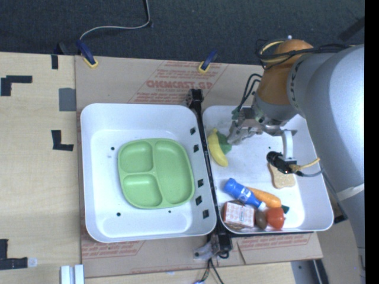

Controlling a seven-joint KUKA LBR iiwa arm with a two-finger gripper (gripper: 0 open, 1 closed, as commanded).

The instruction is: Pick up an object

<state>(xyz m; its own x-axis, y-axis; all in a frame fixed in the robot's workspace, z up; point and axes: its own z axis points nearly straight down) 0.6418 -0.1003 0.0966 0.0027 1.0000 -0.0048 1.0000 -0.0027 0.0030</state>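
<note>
Grey arm [331, 99] is reaching over the right bin [314, 218], its gripper [240, 132] hanging just beside the banana [217, 151]; grip state cannot be told. Banana is lying against the bin's left wall, so fingers could be striking the wall or nudging it aside

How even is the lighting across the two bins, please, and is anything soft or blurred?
Camera view: light is flat and even, with faint shadows along the left bin walls; no strong glare on the green tray; the arm at right looks large and soft, and the hand is slightly blurred.
</note>
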